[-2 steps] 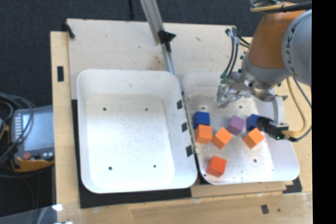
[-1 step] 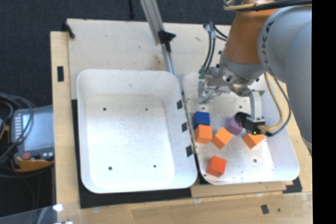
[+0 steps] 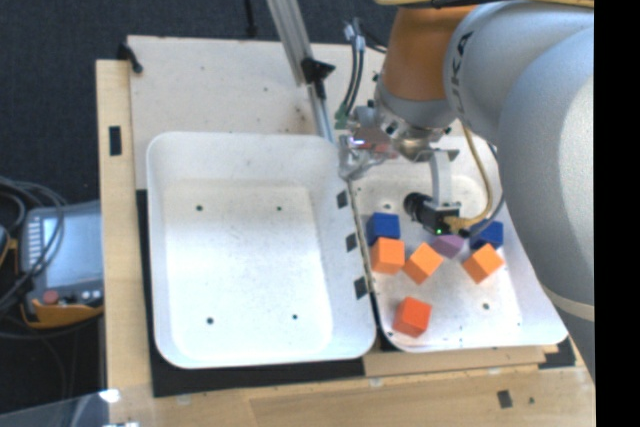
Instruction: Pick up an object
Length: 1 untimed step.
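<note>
Several small blocks lie in the right bin: a blue block, an orange block, a second orange block, a purple block, another blue block, a third orange block and a red-orange block nearest the front. My gripper hangs below the orange wrist band, over the right bin's back left corner near the divide between the bins. It is up and to the left of the blue block, apart from all the blocks. I see nothing held in it.
The left bin is beside the right one. A slanted metal pole rises behind the bins, close to the wrist. The large grey arm covers the right bin's right side. A black cable fitting hangs above the blocks.
</note>
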### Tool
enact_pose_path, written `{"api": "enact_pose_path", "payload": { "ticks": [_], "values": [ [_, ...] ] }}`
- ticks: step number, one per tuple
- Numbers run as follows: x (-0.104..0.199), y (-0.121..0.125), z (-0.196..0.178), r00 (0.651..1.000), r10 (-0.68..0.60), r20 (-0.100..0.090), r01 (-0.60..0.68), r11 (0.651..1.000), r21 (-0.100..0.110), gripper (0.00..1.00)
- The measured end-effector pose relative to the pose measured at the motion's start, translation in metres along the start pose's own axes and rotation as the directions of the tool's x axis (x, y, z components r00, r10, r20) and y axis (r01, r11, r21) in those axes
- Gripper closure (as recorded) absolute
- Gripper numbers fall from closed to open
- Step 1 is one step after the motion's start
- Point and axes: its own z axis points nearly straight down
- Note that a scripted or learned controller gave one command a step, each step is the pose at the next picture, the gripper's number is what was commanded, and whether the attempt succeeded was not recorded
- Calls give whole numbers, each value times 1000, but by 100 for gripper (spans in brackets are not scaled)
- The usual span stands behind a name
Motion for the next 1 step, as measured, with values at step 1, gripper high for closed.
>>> {"api": "enact_pose_path", "payload": {
  "ticks": [1],
  "values": [
    [50,18,-22,1000,1,0,-1,1000,-1,100]
  ]
}}
